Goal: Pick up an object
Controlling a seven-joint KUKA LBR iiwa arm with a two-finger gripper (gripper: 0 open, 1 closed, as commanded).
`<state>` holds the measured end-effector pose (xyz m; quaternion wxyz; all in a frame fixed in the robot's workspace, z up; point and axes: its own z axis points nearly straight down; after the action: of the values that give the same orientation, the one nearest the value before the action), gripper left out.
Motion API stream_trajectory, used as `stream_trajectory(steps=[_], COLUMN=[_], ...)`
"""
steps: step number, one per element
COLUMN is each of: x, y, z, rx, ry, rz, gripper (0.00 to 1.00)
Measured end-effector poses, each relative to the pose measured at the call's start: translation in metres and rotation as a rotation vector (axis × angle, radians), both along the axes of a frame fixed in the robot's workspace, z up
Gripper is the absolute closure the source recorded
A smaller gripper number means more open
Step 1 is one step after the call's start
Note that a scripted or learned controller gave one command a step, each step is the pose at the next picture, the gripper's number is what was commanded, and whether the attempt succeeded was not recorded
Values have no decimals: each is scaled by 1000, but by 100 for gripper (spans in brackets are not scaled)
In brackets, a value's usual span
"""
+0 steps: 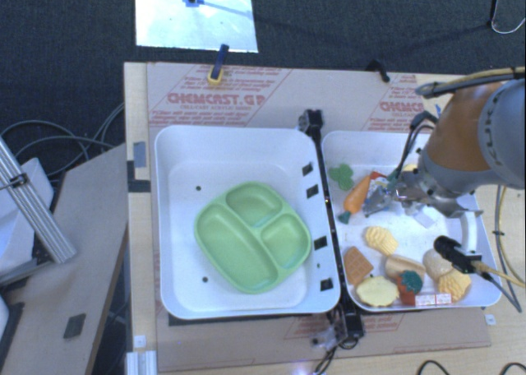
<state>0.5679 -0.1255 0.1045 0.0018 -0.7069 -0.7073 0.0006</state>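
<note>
My gripper (380,197) is low in the right bin (371,141), near its middle, at the end of the grey arm with the orange band. An orange carrot-shaped toy (357,193) lies tilted just to its left, close to or touching the gripper. A green leafy toy (341,174) sits beyond the carrot, near the divider. A small red piece (376,176) shows just above the gripper. I see nothing clearly between the gripper's tips.
The front of the right bin holds a yellow ridged piece (380,239), a tan cracker (357,265), a yellow round slice (376,291), a red and teal toy (408,281) and pale pieces (437,264). The left bin (185,151) holds a green divided plate (252,236).
</note>
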Motion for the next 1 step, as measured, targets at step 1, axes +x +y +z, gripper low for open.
stream_trajectory(steps=[1], x=[0], y=[0], z=[-21], rx=[-1], ry=[-2], rz=[0], gripper=[0])
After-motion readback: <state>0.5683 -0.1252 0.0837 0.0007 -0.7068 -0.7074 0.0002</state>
